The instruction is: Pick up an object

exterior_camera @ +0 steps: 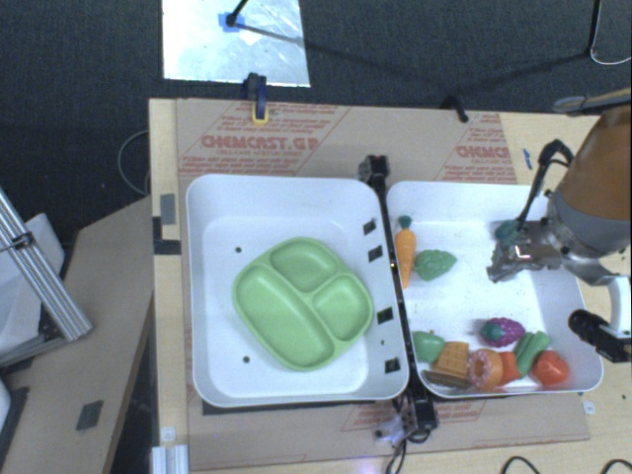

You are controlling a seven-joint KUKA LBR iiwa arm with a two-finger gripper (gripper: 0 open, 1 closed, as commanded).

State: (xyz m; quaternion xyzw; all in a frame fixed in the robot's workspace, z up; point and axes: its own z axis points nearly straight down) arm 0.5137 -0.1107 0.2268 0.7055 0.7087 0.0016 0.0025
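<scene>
Toy food crowds the right bin (464,197) as the grey arm reaches in from the right, its gripper (512,258) poised over the bin's bare middle. Whether the jaws are open or closed cannot be told from this angle, and nothing shows between them. A leafy green vegetable (434,263) lies well to the gripper's left, beside an orange carrot (405,245) resting against the divider. The remaining pieces sit along the bin's near edge, below the gripper: a purple toy (503,331), a green pepper (429,345), a brown waffle-like block (452,361), a doughnut (485,368), a green pod (531,349) and a red tomato (551,367). The left bin (217,225) holds a green divided plate (301,303).
</scene>
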